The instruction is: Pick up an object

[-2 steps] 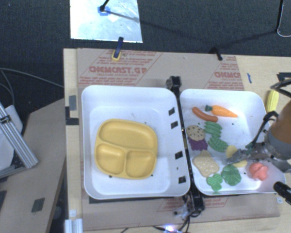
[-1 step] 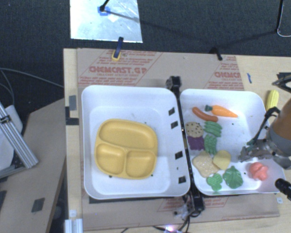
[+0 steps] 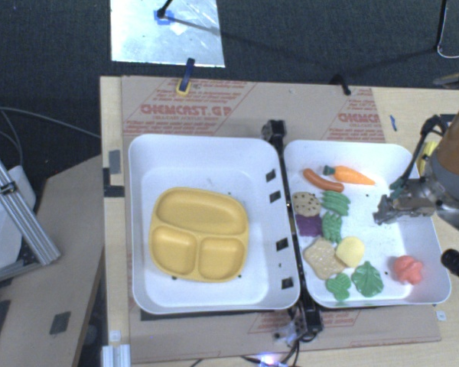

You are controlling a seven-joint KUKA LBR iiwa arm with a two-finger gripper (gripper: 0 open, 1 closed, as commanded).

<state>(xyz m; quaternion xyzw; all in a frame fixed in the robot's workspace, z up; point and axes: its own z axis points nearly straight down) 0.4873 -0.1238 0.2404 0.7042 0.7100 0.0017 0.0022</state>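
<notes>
On the cardboard-covered worktop (image 3: 214, 109), the right-hand shallow white bin (image 3: 424, 243) holds toy foods, and the grey gripper (image 3: 384, 211), its opening impossible to judge, should descend squarely over the nearby round yellow piece (image 3: 350, 251).

Two white bins are sitting side by side on the surface (image 3: 237, 102). The left bin (image 3: 145, 159) is carrying a yellow divided plate (image 3: 200, 233). The right bin (image 3: 390, 155) is holding toy foods: a carrot (image 3: 353, 177), a sausage (image 3: 322, 180), a cookie (image 3: 305, 202), green leaves (image 3: 336, 203), a cracker (image 3: 322, 257), a lemon (image 3: 350, 250) and a pink piece (image 3: 406, 268). The hand (image 3: 385, 212) is hovering over this bin's right half, apart from the foods.
</notes>
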